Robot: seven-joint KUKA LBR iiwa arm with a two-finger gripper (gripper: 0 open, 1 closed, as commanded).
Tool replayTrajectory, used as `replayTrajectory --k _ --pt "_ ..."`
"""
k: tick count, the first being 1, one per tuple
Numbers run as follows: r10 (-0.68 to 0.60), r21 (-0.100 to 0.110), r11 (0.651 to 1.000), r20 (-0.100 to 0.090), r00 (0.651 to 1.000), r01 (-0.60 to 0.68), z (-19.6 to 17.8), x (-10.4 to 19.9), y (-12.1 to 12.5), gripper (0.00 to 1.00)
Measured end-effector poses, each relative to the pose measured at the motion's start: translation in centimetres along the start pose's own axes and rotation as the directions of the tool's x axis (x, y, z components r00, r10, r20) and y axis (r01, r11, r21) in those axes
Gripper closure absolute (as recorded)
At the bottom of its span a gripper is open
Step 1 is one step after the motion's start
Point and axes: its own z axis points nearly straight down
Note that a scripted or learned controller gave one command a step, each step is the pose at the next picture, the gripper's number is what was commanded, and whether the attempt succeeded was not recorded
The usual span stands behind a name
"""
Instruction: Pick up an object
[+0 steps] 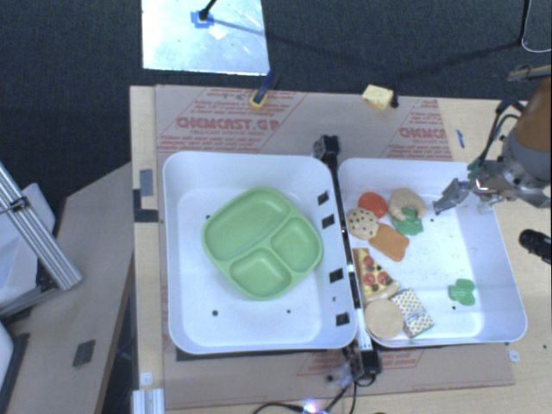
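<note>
Reaching in from the right, the grey arm with an orange band [535, 136] carries its pincer [452, 197] low over the upper part of the right shallow white bin [496, 257]. The pincer's dark fingers [446, 201] point left toward the food pile, with nothing visible between them; whether they are spread or pressed together cannot be told from this angle.

Toy foods lie clustered along the right bin's left side: a red-orange round piece [373, 203], a tan bun-like piece [405, 203] touching a small green leafy piece [409, 224], a speckled cookie [361, 223], an orange oblong piece [390, 243], a pizza slice with red dots [372, 273], a pale round disc [385, 319] and a blue-and-white patterned packet [416, 312]. A separate small green piece [463, 292] lies well apart, toward the bin's lower right.

The left shallow white bin [185, 231] holds a light green three-compartment plastic tray [262, 242], set at a tilt near the bin's middle. Both bins rest side by side on the tabletop [224, 119], which is covered by a brown sheet with red lettering. A yellow block [377, 97] sits on the tabletop's far edge.
</note>
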Motion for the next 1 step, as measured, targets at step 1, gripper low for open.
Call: replayTrajectory --k 1 --pt "0.001 0.002 1.0 -0.001 1.0 -0.001 6.29 -0.06 -0.03 0.0"
